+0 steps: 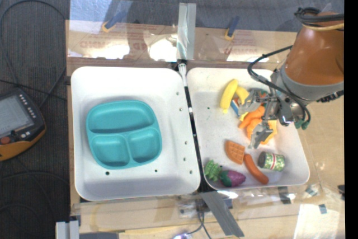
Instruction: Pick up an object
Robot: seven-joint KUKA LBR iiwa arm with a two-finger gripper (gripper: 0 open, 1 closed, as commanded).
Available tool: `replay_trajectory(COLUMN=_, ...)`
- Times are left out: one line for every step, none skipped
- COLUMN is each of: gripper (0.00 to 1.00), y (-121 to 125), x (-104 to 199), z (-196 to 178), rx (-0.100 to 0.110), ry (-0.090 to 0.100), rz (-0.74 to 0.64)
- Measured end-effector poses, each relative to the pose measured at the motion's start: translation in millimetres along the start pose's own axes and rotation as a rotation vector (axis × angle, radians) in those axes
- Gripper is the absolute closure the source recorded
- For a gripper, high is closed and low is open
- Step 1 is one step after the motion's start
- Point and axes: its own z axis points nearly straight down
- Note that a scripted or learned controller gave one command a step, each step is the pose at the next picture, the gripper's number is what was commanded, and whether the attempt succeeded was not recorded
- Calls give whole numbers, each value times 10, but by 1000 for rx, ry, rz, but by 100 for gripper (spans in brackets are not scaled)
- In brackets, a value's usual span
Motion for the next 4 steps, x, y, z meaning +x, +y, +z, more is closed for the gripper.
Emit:
replay_trajectory(gripper=0, y=-139, x=-54, z=1342, rx=0, ry=-7, rz=-276)
replay_trajectory(gripper=100, y=-132, x=-79, z=1257, rx=4, ry=-11, rz=-277)
replay_trajectory(gripper=100, y=381, x=-281, z=413, rx=-2, ry=-2, rz=-403)
replay_trajectory(gripper=100, y=557, x=-704, z=78, rx=-2, ry=-3, rz=-373)
